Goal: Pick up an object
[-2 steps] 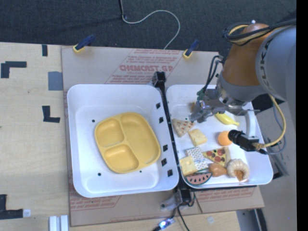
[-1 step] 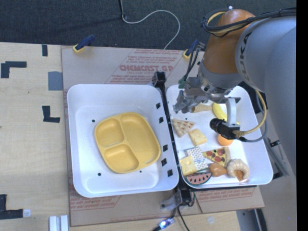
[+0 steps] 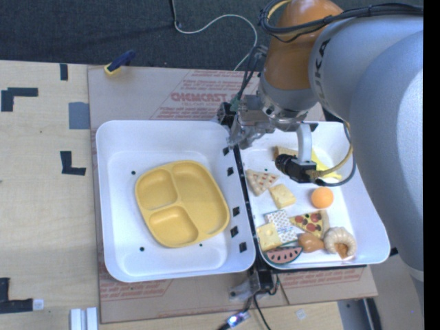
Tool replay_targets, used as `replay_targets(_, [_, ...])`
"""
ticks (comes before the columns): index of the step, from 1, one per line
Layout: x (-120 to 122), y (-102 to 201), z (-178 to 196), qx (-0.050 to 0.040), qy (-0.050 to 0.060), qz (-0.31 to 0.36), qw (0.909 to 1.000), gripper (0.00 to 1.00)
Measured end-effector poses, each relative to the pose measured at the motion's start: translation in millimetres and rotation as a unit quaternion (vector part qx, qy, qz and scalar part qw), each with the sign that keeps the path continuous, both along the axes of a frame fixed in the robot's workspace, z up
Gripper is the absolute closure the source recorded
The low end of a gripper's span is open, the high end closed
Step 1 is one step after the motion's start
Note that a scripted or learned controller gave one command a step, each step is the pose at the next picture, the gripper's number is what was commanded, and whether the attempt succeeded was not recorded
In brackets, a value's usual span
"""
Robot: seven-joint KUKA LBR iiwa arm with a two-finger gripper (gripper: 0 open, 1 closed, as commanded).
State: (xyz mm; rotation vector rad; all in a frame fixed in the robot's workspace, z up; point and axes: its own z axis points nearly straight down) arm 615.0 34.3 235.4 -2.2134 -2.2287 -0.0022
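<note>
My gripper hangs over the divider between the two bins, at the far left corner of the right bin. Nothing shows in its grasp. Toy foods lie in the right bin in front of it: a waffle wedge, a cheese cube, an orange ball, a pizza slice, a checkered cracker, a yellow block, a watermelon slice, a brown piece and a croissant. The waffle wedge is nearest to the gripper.
In the left bin a yellow divided plate lies flat. The arm's bulk covers the right bin's far right part. Both bins rest on cardboard on the bench.
</note>
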Motion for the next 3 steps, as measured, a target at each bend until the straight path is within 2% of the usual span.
replay_targets(1, [17, 43, -2, -0.0004, 0.000, -0.001, 1.0000, 1.00])
replay_targets(2, [20, 62, -14, -0.0014, 0.002, -0.002, 1.0000, 1.00])
replay_targets(3, [28, 61, -1, -0.0008, 0.001, -0.002, 1.0000, 1.00])
